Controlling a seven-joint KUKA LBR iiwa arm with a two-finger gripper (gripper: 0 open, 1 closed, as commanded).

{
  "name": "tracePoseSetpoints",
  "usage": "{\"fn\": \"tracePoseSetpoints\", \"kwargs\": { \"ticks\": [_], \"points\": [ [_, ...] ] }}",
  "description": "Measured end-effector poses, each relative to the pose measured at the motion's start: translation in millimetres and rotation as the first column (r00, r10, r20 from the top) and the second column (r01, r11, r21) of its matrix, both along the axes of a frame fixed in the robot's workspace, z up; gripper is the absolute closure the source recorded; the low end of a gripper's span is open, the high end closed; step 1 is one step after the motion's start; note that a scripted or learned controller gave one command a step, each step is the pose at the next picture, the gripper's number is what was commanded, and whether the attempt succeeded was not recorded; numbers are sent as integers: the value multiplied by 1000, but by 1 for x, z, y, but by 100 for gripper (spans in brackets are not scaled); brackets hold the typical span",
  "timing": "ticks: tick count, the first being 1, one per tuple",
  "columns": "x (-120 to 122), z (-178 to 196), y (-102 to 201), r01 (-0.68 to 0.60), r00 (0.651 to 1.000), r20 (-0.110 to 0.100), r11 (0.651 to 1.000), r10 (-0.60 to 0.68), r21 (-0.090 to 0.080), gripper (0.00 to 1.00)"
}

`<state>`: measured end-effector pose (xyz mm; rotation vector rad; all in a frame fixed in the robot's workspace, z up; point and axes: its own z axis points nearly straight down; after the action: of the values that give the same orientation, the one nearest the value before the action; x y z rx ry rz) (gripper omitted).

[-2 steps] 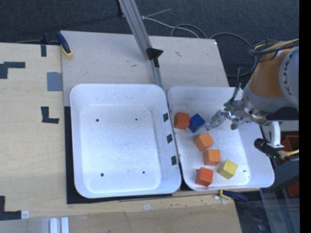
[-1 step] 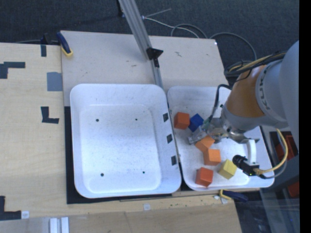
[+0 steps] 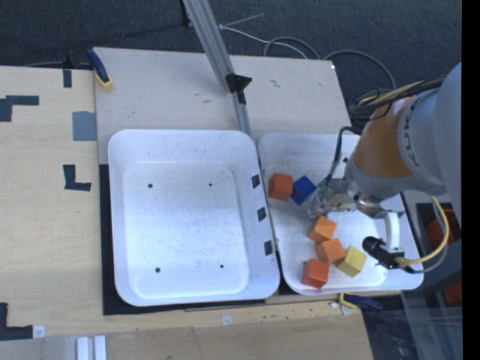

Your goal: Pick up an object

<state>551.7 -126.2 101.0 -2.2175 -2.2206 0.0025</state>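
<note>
Nearest the front rim of the right bin [image 3: 300, 150] sit a red-orange cube [image 3: 316, 273] and a yellow cube [image 3: 353, 262], with two orange cubes [image 3: 327, 239] just behind. Over these the hand [image 3: 330, 203] hangs low; how far open, I cannot tell. Farther back an orange cube [image 3: 280, 186] touches a blue cube [image 3: 304, 189], while the left bin [image 3: 184, 216] offers wide open floor.

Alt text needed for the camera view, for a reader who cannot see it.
A grey arm's claw reaches down into the right white bin among six small blocks: an orange block, a blue block, three more orange ones and a yellow block. The left white bin sits alongside.
</note>
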Motion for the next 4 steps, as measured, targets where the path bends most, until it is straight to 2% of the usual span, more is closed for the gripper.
{"fn": "tracePoseSetpoints", "kwargs": {
  "ticks": [1, 2, 3, 4],
  "points": [
    [0, -1, 0, 0, 1000, 0, 1000, 0, 0, 0],
    [-13, -10, -10, 2, 1000, -1, 1000, -2, -2, 0],
    [-63, -10, 14, 2, 1000, -3, 1000, -2, 0, 0],
    [-58, -9, -25, 3, 1000, 1, 1000, -3, -2, 0]
  ]
}}
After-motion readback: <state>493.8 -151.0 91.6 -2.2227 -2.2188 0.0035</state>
